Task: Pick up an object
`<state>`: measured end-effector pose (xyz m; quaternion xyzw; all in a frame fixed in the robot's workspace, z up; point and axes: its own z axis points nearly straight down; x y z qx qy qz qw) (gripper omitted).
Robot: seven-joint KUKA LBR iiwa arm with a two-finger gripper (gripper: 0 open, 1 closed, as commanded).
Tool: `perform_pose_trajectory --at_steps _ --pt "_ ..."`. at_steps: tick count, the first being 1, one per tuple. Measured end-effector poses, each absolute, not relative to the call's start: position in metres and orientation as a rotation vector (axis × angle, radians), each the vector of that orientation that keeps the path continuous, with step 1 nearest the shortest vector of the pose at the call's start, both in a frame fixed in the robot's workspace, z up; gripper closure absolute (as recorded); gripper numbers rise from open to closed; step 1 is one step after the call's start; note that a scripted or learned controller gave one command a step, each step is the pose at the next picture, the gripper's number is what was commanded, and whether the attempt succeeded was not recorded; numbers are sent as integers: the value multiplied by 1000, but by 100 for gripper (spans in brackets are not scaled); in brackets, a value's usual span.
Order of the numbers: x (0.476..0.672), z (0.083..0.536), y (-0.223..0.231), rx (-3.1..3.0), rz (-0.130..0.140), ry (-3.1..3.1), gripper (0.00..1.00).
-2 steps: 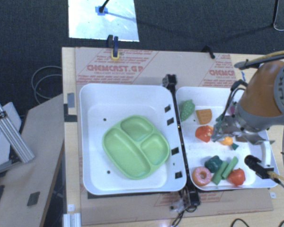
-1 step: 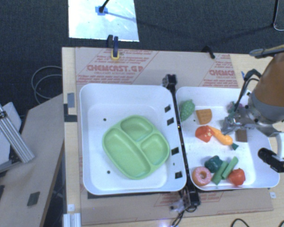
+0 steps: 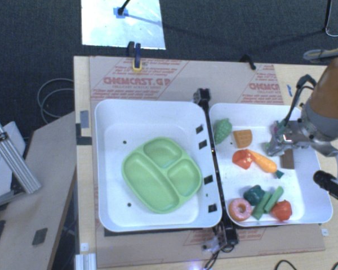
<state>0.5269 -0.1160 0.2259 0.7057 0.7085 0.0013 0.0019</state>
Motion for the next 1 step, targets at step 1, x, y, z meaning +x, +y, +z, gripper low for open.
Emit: perform_pose_trajectory --at_steps 1 --pt "573 225 -97 2210 6 2227 100"
